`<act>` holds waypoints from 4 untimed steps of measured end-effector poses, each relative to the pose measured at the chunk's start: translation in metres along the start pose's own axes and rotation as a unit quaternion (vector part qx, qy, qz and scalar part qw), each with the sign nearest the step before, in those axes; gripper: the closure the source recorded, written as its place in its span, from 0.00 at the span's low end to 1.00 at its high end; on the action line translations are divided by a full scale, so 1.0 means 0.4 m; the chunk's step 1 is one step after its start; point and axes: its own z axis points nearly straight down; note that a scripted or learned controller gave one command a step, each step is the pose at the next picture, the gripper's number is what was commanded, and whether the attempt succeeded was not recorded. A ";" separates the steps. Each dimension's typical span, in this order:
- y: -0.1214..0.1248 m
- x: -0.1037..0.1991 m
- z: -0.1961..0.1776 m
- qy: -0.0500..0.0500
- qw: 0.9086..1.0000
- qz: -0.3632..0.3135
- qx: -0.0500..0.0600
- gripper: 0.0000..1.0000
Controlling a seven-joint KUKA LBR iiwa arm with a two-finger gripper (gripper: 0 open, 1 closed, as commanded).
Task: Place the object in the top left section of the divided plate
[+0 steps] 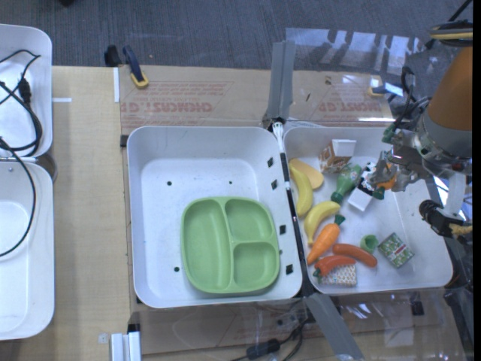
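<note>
Green divided plate (229, 244) is sitting bare at lower centre; gripper (385, 173), grip state unclear, is hovering over right bin (432, 271), selecting an object to lift.

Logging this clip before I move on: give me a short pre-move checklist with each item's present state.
1. Green divided plate sits flat in the left bin: ok.
2. Its top left section holds nothing: ok.
3. Gripper is over the right bin, above the toy food: ok.
4. An object is secured between the fingers: cannot tell.
5. Bananas and carrot lie within the right bin: ok.
</note>
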 end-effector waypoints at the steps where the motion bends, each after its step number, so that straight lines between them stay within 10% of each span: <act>1: -0.132 0.153 0.099 0.000 0.997 0.074 0.001 1.00; 2: 0.063 0.430 0.098 0.000 1.000 0.020 0.000 1.00; 3: -0.121 0.548 0.098 0.000 1.000 0.008 0.001 1.00; 4: -0.120 0.547 0.098 0.000 1.000 0.008 0.001 0.00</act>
